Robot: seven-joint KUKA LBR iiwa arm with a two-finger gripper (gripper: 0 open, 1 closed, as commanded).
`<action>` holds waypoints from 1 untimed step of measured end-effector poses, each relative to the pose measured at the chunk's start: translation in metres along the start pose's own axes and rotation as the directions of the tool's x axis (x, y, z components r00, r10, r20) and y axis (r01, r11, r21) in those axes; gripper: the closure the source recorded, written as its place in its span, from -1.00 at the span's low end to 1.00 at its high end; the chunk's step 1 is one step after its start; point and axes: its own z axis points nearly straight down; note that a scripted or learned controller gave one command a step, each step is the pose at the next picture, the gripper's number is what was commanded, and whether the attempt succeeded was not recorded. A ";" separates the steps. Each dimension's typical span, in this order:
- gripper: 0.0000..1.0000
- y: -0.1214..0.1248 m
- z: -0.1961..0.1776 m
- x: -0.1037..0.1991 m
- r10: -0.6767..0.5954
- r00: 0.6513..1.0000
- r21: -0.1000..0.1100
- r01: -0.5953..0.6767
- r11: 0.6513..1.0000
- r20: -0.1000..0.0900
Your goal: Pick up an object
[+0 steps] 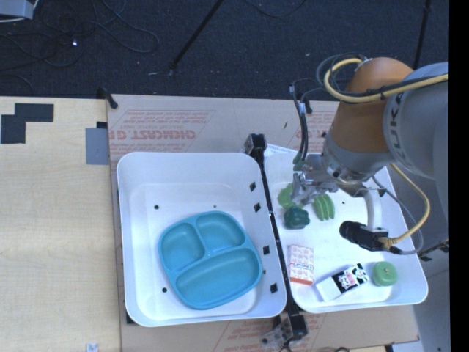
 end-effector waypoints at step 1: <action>1.00 0.012 -0.013 0.050 0.000 1.000 0.000 0.000 1.000 0.000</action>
